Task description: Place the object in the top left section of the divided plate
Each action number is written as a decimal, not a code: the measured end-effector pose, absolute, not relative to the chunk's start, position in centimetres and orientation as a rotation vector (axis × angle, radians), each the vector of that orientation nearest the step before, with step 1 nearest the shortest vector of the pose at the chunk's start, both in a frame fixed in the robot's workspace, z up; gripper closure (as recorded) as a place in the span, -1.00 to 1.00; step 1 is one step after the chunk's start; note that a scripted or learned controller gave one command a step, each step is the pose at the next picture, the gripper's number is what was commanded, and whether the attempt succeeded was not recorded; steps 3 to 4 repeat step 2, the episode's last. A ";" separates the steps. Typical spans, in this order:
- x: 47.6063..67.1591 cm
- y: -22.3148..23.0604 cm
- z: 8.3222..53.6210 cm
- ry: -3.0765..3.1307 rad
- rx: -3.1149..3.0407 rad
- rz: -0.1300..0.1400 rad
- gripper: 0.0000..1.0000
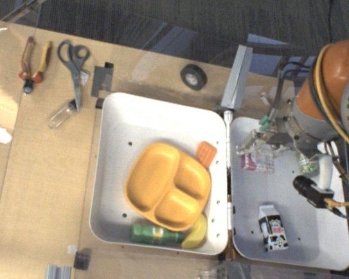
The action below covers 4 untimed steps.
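Gripper (pixel 259 145) down in the upper left of the right bin (pixel 313 254), metal fingers spread around a clear packet (pixel 259 160) — not visibly clamped on it, so no hold to call. Divided plate (pixel 169 185) sitting yellow in the left bin (pixel 113 159), well apart to the left. Orange block (pixel 206 153) touching the plate's upper right rim — green bottle (pixel 157 234) and yellow fruit (pixel 196 233) along its lower edge. Small carton (pixel 273 228) lower in the right bin.

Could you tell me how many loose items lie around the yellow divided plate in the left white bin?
3: an orange ridged block at the yellow divided plate's upper right, a green bottle below it, a yellow fruit at its lower right. The plate may hide others.
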<state>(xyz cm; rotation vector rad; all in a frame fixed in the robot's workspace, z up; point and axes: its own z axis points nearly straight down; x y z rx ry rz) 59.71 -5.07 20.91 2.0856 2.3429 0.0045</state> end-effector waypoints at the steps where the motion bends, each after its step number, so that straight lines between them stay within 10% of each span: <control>1: 57.4 1.9 18.5 2.469 1.936 0.007 1.00; 2: 57.4 1.8 18.6 2.469 1.937 0.007 -1.00; 4: 57.4 1.8 18.6 2.469 1.937 0.007 -1.00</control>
